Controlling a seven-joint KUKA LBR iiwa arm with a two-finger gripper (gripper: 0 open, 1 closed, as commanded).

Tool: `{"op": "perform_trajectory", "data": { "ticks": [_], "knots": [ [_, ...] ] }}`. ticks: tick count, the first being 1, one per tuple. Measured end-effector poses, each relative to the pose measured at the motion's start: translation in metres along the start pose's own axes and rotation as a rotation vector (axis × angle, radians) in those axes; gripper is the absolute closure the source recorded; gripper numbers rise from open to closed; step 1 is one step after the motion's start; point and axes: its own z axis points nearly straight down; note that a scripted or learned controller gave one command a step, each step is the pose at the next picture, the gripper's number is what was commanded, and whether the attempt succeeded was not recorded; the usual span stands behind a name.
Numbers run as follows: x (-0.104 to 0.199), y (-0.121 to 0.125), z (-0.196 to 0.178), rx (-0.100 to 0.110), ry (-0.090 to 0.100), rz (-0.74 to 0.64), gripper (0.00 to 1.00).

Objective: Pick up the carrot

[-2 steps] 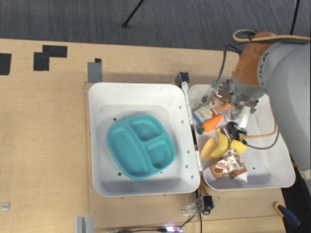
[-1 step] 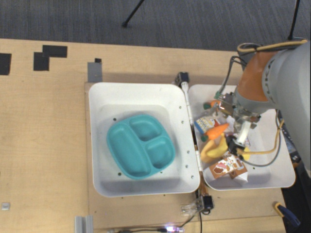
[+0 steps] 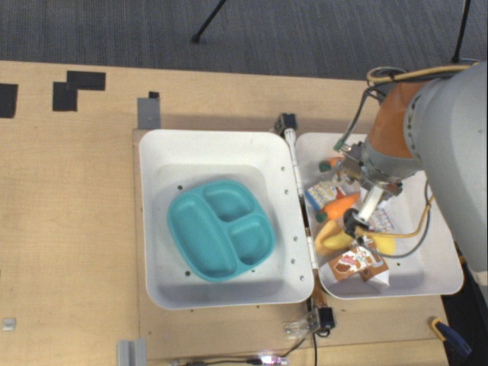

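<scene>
The orange carrot [image 3: 340, 203] lies in the right bin [image 3: 427, 280], near its left wall, among other items. My gripper [image 3: 349, 180] hangs low over the clutter, just above and to the right of the carrot, close to it or touching it. The wrist body hides the gripper's tip. Nothing visibly sits in its grasp.
A yellow banana [image 3: 332, 239] and a brown packet [image 3: 357, 264] lie just in front of the carrot. A blue-and-white packet [image 3: 316, 197] sits to its left, and a small orange-and-green item [image 3: 334, 162] behind it. The left bin [image 3: 152, 280] holds a teal divided plate [image 3: 219, 229].
</scene>
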Motion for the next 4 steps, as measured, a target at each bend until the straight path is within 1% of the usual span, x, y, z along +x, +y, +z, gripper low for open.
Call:
{"op": "perform_trajectory", "data": {
  "ticks": [1, 2, 3, 4],
  "knots": [
    [-0.028, -0.037, -0.002, -0.01, 0.006, 0.135, 0.0],
    [-0.063, -0.079, -0.003, -0.014, 0.006, 0.212, 0.0],
    [-0.073, -0.076, -0.002, -0.016, 0.003, -0.096, 0.0],
    [-0.091, -0.065, -0.002, -0.01, 0.005, -0.493, 0.0]
  ]
}}
